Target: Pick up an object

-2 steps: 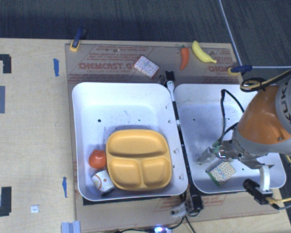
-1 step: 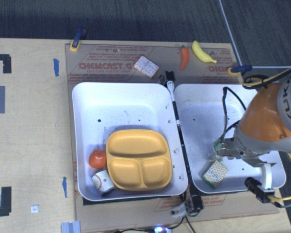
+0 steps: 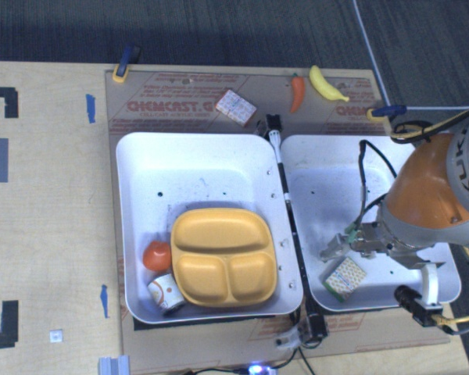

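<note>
In the right bin (image 3: 422, 158) a small speckled green and tan block (image 3: 345, 276) lies near the front wall. My gripper (image 3: 341, 245) hangs just behind it, open, with nothing between its fingers and the block apart from them. The grey arm with its orange band (image 3: 426, 190) reaches in from the right over this bin. In the left bin (image 3: 141, 170) sit a yellow divided plate (image 3: 223, 255), a red ball-like object (image 3: 156, 255) by the plate's left edge, and a small white and orange object (image 3: 165, 291) at the front left corner.
Behind the bins, on the brown board, lie a patterned pad (image 3: 235, 106), a red pepper (image 3: 298, 94) and a yellow banana (image 3: 326, 84). Black cables (image 3: 367, 170) loop over the right bin. A black divider (image 3: 284, 186) runs between the bins.
</note>
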`<state>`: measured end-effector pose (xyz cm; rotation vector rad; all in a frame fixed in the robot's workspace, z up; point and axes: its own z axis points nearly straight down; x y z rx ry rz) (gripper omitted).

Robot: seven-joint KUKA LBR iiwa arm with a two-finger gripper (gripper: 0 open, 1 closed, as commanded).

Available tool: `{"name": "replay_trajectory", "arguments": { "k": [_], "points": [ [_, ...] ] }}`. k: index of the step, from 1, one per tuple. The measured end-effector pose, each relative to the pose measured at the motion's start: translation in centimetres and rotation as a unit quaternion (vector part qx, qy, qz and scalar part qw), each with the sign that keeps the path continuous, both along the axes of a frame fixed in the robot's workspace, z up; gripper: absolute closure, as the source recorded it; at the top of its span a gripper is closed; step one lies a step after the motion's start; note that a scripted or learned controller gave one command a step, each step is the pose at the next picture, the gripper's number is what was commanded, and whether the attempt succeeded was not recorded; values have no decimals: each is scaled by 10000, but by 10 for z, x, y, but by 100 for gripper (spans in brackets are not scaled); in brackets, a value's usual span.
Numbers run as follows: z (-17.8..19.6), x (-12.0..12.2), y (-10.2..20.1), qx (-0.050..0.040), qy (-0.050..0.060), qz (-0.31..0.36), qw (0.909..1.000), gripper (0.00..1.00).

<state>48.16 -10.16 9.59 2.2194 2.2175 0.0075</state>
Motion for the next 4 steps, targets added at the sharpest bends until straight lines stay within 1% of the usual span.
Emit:
{"name": "replay_trajectory", "arguments": {
  "k": [1, 2, 3, 4],
  "points": [
    [-10, -2, 7, -1, 22, 1, 10000, 0],
    [-10, 37, -7, -5, 14, 1, 10000, 0],
    [-10, -1, 5, -2, 12, 6, 10000, 0],
    [-10, -1, 9, -8, 10, -2, 10000, 0]
  ]
}}
